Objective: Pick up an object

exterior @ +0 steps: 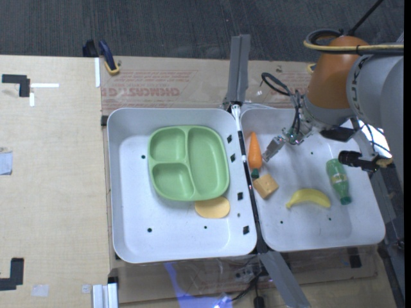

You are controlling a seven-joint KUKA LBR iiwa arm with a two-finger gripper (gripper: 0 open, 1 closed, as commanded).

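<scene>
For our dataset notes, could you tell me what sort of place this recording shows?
Most likely a robotics lab test bench: a robot arm reaches over two white bins, which hold toy food such as a banana and carrot for grasping trials.

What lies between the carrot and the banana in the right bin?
In the camera view, a tan block lies between the carrot and the banana, just below the carrot's tip, by the right bin's left wall.

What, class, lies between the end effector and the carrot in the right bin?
Nothing visible. The end effector hangs just right of the carrot, with bare bin floor between. The bread piece, banana and bottle lie off that path.
</scene>
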